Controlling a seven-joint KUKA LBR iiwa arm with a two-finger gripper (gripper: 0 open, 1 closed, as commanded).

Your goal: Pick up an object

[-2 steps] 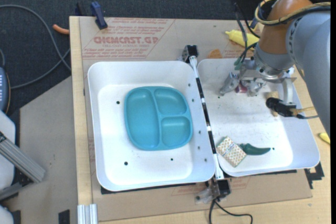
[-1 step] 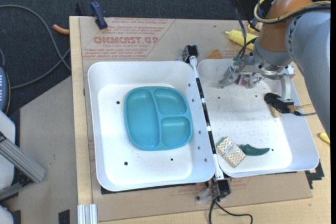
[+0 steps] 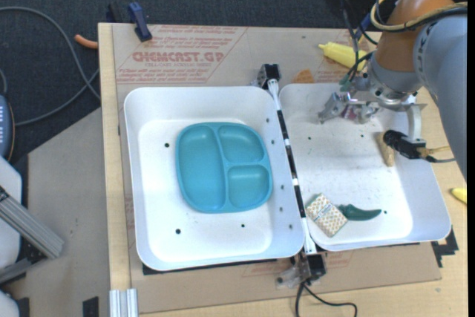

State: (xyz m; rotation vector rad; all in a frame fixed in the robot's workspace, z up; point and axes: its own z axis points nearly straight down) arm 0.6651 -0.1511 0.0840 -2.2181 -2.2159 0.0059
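— Where is the arm [image 3: 438, 48]?
— Reaching in over the right bin's [image 3: 427, 223] far end, orange band above the wrist.
— And the gripper [image 3: 347, 106]?
— Low over that bin's far-left part, pointing down.

The brown board [image 3: 185, 56] under the bins bears red print behind the left bin: large letters reading roughly "CHEMCAST GP", with smaller red lines above and below it, too fine to read. Nothing else carries readable text.

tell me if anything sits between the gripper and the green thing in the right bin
Nothing visible does. The gripper is over the right bin's far end; the green object lies near its front edge beside a small patterned packet, bare floor between.
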